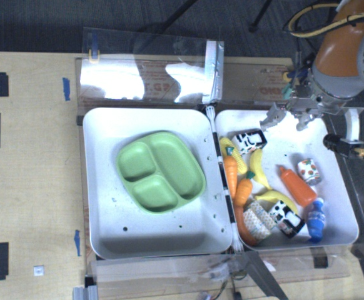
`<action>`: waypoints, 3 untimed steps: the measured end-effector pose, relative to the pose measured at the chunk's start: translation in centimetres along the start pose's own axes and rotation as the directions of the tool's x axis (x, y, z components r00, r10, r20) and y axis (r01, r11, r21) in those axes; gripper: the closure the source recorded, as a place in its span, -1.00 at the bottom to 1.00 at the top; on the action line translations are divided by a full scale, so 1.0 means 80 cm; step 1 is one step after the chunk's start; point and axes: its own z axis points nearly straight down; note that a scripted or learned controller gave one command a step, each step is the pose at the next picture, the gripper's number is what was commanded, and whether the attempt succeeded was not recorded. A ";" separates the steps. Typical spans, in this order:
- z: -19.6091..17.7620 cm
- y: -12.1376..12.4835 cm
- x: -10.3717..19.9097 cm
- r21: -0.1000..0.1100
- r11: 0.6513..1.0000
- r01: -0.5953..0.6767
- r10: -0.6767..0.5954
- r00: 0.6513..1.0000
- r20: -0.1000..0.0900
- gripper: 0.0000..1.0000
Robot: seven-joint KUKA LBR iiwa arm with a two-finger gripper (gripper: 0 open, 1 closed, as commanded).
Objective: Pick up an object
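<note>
**A:** How many bins are sitting on the bench?

**B:** Two white ones, side by side. The left bin (pixel 101 230) is carrying one green divided plate (pixel 161 171) with three compartments, lying flat near its middle. The right bin (pixel 338 230) is holding all the small objects.

**A:** Count those for me.

**B:** I am seeing two bananas: one banana (pixel 256 165) is lying along the middle of the bin, and a second banana (pixel 271 198) is lying just below it. One carrot (pixel 231 172) is resting against the left wall, with a smaller orange piece (pixel 242 192) touching it. There are two black-and-white cow-patterned toys: one cow toy (pixel 249 141) is sitting at the top, another cow toy (pixel 284 216) near the bottom. One orange bottle (pixel 296 187) is lying tilted toward the right, one blue bottle (pixel 316 218) is sitting at the bottom right corner, and one small white ball with red spots (pixel 308 170) is sitting just above the orange bottle. One speckled beige item (pixel 255 219) is lying at the bottom left; what it is, I cannot tell.

**A:** And the gripper?

**B:** The gripper (pixel 290 119) is hanging over the upper edge of the right bin, its two fingers spread apart and grasping nothing. It is sitting apart from every object, nearest the upper cow toy.
</note>
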 end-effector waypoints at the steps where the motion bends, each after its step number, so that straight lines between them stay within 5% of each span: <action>1: 0.123 -0.036 0.037 -0.001 1.000 -0.017 0.017 1.000 0.000 -1.00; 2: 0.134 -0.078 0.025 0.001 1.000 0.003 -0.003 1.000 0.000 -1.00; 3: 0.145 -0.137 0.024 -0.008 0.960 0.280 -0.280 0.960 0.002 -1.00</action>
